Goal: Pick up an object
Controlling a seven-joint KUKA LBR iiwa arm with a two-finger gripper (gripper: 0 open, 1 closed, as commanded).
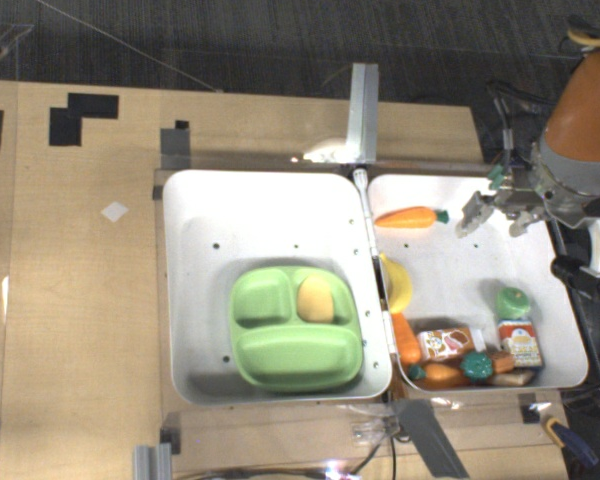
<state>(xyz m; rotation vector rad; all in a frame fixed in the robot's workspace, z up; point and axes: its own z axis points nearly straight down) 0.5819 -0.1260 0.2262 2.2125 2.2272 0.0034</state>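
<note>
Holding a green tray, left bin, carrot in right bin, hand spread open, holding nothing.

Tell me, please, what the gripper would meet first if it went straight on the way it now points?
The gripper seems to point down at the right bin, so it would likely meet that bin's bare floor first, right of the carrot; depth is unclear.

Green divided tray in left bin

Two white bins, one green tray, one bottle.
</note>
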